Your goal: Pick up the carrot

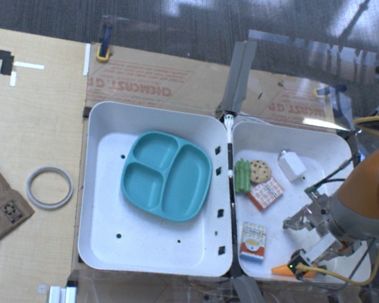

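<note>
Where the bins stand: on the bench (34,111), side by side.
Left bin (93,239): holds a teal divided plate (167,176).
Right bin (317,141): holds the small things, and the arm (373,190) comes over its right side.
Gripper (303,223): low over the right bin, right of the small carton (253,241); I cannot tell if it is wide or narrow, and nothing is seen held in it.
Carrot (280,270): lies at the near edge of the right bin, near the gripper on its near side, not in its grasp.
</note>
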You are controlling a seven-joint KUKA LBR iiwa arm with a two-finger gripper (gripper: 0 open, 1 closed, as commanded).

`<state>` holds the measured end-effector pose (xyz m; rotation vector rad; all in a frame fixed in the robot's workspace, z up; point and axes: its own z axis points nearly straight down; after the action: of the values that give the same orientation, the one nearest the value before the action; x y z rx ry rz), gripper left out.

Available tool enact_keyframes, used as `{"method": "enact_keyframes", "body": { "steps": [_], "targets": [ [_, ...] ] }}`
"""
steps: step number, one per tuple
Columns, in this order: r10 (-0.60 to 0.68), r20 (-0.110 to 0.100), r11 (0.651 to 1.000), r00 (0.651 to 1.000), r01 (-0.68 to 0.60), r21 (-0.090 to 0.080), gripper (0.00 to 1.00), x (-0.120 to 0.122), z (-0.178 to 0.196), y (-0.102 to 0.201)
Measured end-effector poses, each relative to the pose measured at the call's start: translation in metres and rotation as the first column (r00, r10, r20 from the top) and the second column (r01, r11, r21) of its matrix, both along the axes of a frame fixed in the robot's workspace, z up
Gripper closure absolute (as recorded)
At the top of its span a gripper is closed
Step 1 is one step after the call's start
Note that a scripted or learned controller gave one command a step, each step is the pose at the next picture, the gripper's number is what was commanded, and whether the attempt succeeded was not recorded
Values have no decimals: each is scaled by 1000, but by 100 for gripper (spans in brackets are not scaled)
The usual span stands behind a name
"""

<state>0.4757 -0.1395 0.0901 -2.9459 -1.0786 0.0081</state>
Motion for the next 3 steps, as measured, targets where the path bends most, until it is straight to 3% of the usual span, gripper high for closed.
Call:
{"method": "enact_keyframes", "body": {
  "steps": [1,2,3],
  "targets": [
    [-352,4,936,936,352,-2,0,2,1,25],
    [-349,-1,937,937,349,-3,100,1,9,25],
    [-465,2,885,885,465,-4,100,18,84,-29]
  ]
}}
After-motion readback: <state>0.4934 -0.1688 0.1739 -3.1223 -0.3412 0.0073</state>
